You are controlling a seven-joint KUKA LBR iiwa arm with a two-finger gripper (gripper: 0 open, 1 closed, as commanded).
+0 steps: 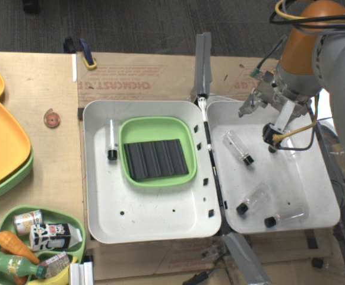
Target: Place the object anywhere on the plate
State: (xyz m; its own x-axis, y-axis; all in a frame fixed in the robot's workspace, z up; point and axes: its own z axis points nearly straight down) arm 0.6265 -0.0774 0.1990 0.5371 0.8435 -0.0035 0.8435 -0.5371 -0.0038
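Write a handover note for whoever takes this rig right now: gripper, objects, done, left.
Gripper: over the upper end of the right bin; nothing seen held in it.
Plate: the green plate sits in the left bin, with a black ridged slab lying flat on it.
Tubes: one clear capped tube lies in the left bin just left of the plate, off it. Three more lie in the right bin.
Done: slab is on the plate.
Left: if a tube is the object, pick and place are both still to do.
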